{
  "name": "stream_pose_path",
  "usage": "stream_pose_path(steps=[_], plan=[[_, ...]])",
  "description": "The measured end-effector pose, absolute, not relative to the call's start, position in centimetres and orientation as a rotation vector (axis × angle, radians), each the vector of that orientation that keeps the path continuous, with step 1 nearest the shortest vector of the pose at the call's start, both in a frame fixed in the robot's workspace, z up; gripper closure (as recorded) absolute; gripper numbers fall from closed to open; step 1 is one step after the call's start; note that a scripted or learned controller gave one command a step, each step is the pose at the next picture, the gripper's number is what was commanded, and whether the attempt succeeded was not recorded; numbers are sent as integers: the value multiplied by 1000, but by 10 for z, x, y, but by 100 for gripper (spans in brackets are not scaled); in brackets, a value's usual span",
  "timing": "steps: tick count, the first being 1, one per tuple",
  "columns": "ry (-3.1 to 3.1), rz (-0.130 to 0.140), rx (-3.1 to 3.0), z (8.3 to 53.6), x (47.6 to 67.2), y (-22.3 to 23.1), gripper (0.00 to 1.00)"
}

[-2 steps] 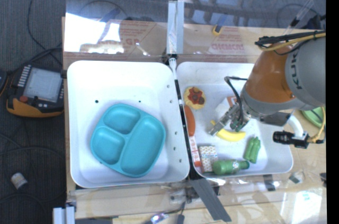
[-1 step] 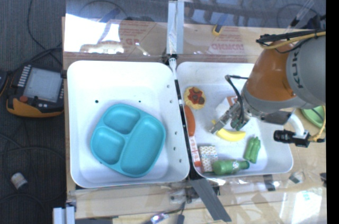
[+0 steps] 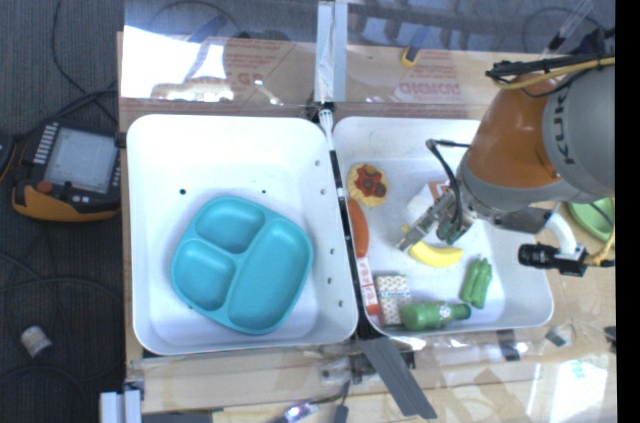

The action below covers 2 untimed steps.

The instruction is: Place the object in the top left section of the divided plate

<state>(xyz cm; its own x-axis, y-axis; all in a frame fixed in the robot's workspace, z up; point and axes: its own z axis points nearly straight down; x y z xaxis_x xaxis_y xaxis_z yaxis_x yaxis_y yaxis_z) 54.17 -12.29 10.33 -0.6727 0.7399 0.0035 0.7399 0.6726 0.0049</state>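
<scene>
We are hanging the pincer (image 3: 432,229) low over the right bin (image 3: 520,311), just above the banana (image 3: 438,255), and we cannot tell whether its fingers are spread or pressed together, since the wrist is hiding them. Nothing is showing between them, so we are judging the pick as not yet made. The banana is lying flat, with a green bottle (image 3: 435,314) and a green pickle (image 3: 476,281) close by, a small box (image 3: 393,295) near the divider, and a tart (image 3: 368,183) farther back. To do this step well, we are wanting to straddle the banana across its narrow width, near its middle, and come straight down so the pickle is not nudged. The plate (image 3: 242,261) is waiting in the left bin (image 3: 170,151); its top left section (image 3: 229,222) is bare, so a clean lift over the divider matters next.
</scene>
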Motion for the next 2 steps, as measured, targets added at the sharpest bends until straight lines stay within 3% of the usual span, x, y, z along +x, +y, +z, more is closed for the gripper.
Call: stream_pose_path(steps=[1,2], plan=[[-2921,-1,-1151,177,545,-110,100],[-2965,-3,-1061,90,530,-110,100]])
